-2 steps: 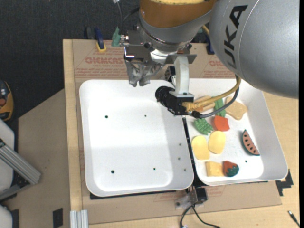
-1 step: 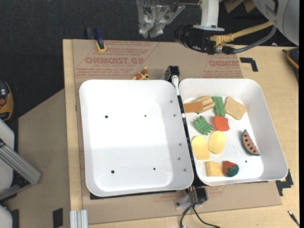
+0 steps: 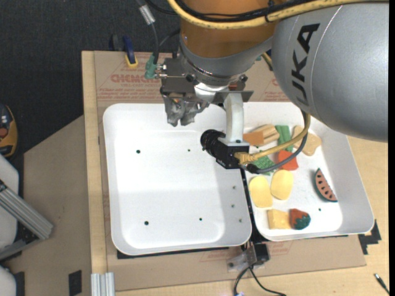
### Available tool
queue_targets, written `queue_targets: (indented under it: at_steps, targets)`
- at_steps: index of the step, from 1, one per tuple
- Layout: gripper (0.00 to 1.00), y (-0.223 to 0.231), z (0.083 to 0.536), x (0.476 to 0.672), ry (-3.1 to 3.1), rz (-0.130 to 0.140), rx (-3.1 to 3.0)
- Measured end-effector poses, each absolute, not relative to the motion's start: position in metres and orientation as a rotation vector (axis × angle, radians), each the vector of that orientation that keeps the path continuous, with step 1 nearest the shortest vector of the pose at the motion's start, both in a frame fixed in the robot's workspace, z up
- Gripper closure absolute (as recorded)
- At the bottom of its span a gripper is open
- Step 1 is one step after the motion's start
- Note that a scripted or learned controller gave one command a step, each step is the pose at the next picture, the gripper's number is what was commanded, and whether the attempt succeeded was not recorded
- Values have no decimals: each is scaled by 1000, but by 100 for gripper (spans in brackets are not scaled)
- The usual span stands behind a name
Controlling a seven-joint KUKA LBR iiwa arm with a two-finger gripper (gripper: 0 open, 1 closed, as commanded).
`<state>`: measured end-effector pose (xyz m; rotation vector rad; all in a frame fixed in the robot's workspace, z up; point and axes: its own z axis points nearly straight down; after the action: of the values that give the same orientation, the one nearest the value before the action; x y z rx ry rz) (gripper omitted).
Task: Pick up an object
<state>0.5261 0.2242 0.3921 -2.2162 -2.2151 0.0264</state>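
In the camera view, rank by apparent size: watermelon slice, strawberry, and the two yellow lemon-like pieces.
1. The two yellow pieces, which look alike, so I won't rank one over the other.
2. Watermelon slice, long but thin.
3. Strawberry, smallest.

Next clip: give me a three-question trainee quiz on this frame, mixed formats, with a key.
1. True or false: the toy food lies in the right bin.
2. Multiple choice: the gripper is over the
A. right bin
B. left bin's far edge
C. cardboard in front of the bins
3. Fill in: the watermelon slice lies nearest that bin's ___ side in the picture.

Key: 1 true. 2 B. 3 right. The slice sits apart from the two yellow pieces, the cheese wedge and the strawberry.
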Motion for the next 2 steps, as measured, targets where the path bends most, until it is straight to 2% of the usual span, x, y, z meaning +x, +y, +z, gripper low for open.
queue_targets:
  at_steps: [1, 2]
  targets:
    - [100, 224, 544, 548, -2229, -29, -2225]
    - [100, 225, 429, 477, -2220, 21, -2213]
